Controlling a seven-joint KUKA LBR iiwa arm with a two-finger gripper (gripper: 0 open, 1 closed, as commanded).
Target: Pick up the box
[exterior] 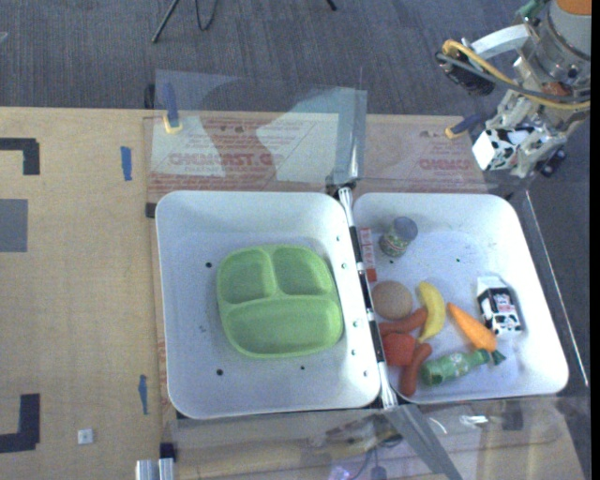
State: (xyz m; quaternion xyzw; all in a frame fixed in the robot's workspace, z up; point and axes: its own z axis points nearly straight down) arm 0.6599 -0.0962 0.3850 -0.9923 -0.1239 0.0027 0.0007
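The green bottle (457, 367) flanks the box (500, 311), far below the hand (518, 150); grip state unclear.

Dark grey carpeted floor (281, 47) across the top of the frame, with thin black stand legs (187, 17) at upper centre. Light wooden table (75, 281) over the left side, marked with black tape corners (23, 155) and short blue tape strips (126, 163). Brown cardboard sheet (244, 150) with red print at upper middle. Even, soft lighting.
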